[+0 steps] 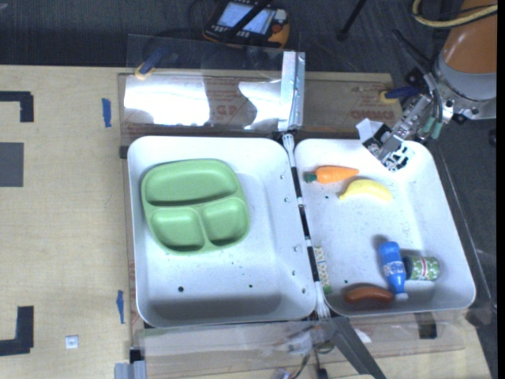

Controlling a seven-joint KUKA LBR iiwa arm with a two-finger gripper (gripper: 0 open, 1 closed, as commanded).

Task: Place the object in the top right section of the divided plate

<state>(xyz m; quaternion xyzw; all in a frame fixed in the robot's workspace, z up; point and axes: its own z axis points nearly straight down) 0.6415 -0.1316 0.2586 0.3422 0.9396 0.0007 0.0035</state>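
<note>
- A grey KUKA arm point(465, 61) with an orange band reaches in from the right, its gripper point(387, 150) hanging over the far corner of the right-hand bin point(450, 212).
- Whether the claw is open or closed cannot be told from this angle; nothing is visible between its tips.
- The green divided plate point(196, 204) lies in the left-hand bin point(260, 283), toward that bin's far left, with one long section at the back and two smaller sections at the front.
- All three sections of the plate show bare green.
- A toy carrot point(335, 174) lies in the right-hand bin near its far edge, with a yellow banana point(365, 190) just beside it on the near right.
- Both pieces sit near the gripper, a little to its left and toward the camera.
- A blue bottle point(391, 266) lies at the near side of the right-hand bin, touching a small green-labelled can point(422, 268) on its right.
- A brown sausage point(368, 294) rests just in front of the bottle, close to the bin's near wall.
- A handheld controller point(246, 20) with a lit screen sits on the floor beyond the bench.
</note>
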